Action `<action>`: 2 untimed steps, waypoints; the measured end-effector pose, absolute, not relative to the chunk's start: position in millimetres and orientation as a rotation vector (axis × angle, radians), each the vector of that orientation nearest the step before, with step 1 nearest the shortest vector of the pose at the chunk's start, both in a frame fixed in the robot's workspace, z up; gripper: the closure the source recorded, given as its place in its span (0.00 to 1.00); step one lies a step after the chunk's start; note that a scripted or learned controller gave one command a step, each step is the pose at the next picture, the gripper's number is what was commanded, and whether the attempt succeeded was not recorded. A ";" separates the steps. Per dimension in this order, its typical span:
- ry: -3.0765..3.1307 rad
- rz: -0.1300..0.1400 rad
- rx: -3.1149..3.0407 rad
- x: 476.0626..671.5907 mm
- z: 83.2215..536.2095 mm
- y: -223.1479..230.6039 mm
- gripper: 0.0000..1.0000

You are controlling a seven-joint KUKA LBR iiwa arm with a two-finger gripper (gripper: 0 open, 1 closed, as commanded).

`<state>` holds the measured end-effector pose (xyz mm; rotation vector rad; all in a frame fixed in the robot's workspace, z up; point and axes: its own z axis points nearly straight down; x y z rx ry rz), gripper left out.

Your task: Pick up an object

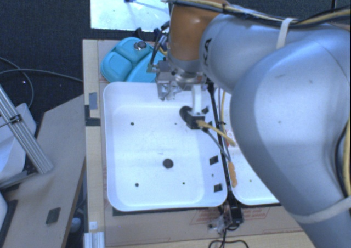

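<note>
Grip on the blue plastic container (123, 61), lying just beyond the left bin (118, 131) at its far rim, seems best across its edge: hard, light, probably slippery. Claw (164, 93) hangs beside it; released or clenched, I cannot tell.

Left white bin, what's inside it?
A small dark round thing lies on the left bin's floor, with a few tiny dark dots around it. The arm and end effector cover its far right corner, so that part is hidden.

Dark carpet (44, 16) surrounds the wooden bench (60, 148), with a pale sheet (115, 0) beyond it.
</note>
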<state>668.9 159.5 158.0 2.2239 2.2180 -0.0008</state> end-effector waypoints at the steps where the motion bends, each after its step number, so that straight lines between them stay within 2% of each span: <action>1: 2.220 -0.004 2.224 668.1 81.0 121.6 1.00; 2: 2.223 0.003 2.221 565.1 154.3 130.1 1.00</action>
